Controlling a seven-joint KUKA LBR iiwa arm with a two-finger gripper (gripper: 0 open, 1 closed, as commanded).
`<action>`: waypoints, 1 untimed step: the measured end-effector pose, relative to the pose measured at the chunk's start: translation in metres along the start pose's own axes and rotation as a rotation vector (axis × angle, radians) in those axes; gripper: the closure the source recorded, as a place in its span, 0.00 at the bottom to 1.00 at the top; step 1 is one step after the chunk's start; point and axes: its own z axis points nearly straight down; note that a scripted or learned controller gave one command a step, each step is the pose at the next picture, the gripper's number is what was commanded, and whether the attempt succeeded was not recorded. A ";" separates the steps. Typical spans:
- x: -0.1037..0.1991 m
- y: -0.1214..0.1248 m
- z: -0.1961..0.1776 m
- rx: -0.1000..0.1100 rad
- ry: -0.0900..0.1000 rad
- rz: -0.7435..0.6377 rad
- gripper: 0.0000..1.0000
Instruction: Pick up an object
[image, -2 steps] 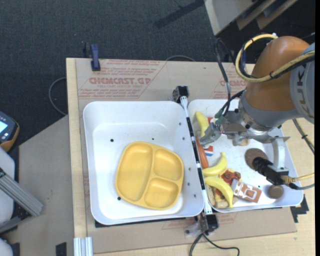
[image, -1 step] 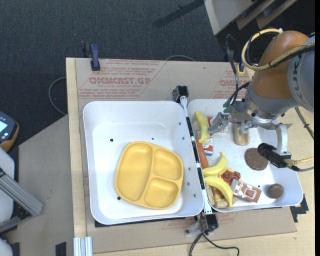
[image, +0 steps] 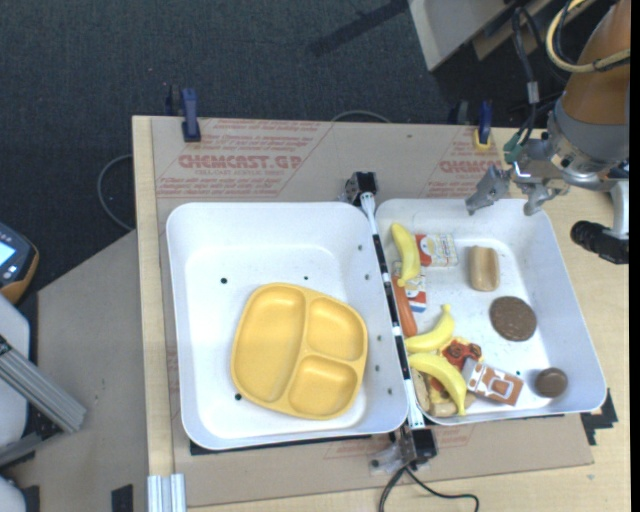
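Two bins: left bin (image: 190, 240) holds a yellow divided plate (image: 298, 350); right bin (image: 570, 290) holds the pickable clutter.
Gripper (image: 512, 192): jaws apart, empty, above the right bin's far rim.
Best target: bread roll (image: 484, 268), lying apart from its neighbours.
Approach: probably descend straight, fingers straddling its narrow width.
Obstacles: bananas (image: 440, 360), carton (image: 436, 250) and packet (image: 495, 385) crowd the divider side.
Others: brown disc (image: 513, 319), small ball (image: 551, 381).

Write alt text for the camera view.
The arm's open pincer hovers at the far edge of the right bin, which holds toy food including bananas and a bread roll. The left bin holds a yellow divided plate.
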 end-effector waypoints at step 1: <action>-0.044 -0.009 0.118 0.020 0.006 0.002 0.00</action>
